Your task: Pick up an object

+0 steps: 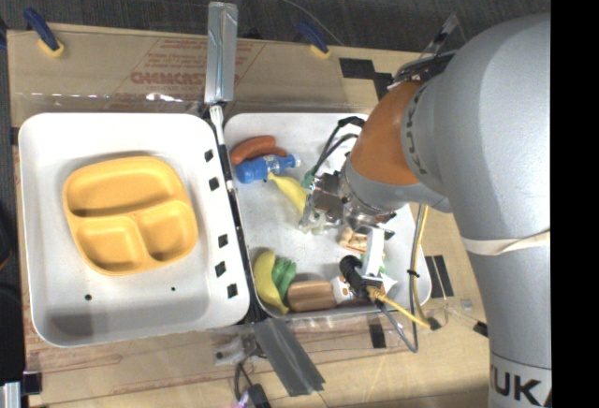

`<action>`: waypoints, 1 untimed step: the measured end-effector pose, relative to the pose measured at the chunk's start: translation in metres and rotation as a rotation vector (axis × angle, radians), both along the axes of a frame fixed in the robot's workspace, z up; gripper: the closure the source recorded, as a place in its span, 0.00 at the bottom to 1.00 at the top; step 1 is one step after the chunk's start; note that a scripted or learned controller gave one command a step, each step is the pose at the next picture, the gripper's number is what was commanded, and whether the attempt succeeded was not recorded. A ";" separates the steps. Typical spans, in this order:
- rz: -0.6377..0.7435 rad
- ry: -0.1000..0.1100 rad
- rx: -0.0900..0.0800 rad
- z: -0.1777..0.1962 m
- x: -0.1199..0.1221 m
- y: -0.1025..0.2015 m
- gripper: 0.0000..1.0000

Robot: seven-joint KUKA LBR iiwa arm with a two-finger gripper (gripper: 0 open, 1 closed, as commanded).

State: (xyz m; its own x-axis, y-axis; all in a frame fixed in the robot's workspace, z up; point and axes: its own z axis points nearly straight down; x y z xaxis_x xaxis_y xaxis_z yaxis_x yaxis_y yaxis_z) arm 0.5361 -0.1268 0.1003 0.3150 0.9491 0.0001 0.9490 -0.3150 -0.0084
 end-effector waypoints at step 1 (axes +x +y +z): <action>0.001 0.000 -0.001 0.000 0.000 0.000 0.00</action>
